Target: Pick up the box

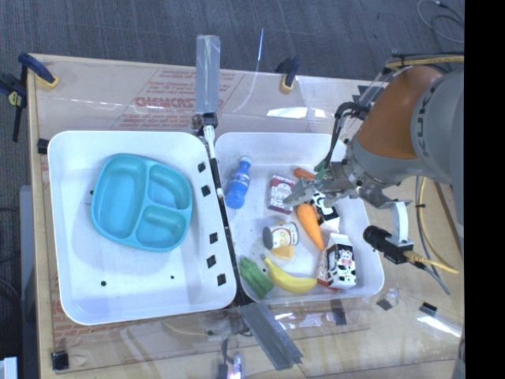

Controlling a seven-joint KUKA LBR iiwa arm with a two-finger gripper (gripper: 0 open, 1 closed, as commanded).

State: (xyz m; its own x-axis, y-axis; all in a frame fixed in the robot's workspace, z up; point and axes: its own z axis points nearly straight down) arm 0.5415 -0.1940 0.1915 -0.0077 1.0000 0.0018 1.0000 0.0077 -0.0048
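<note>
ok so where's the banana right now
The banana lies along the near edge of the right bin, between the green vegetable on its left and the cow-print carton on its right.

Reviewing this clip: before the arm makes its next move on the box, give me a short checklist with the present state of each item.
1. Box located: ok, the maroon box lies in the right bin, near its middle.
2. Hand over the right bin: ok, just right of the box.
3. Box between the fingers: not ok, the box lies apart from the hand.
4. Room around the box: not ok, the carrot lies close at its right.
5. Left side of the box free: ok, the blue bottle lies apart from it.
6. Finger opening: cannot tell.
</note>
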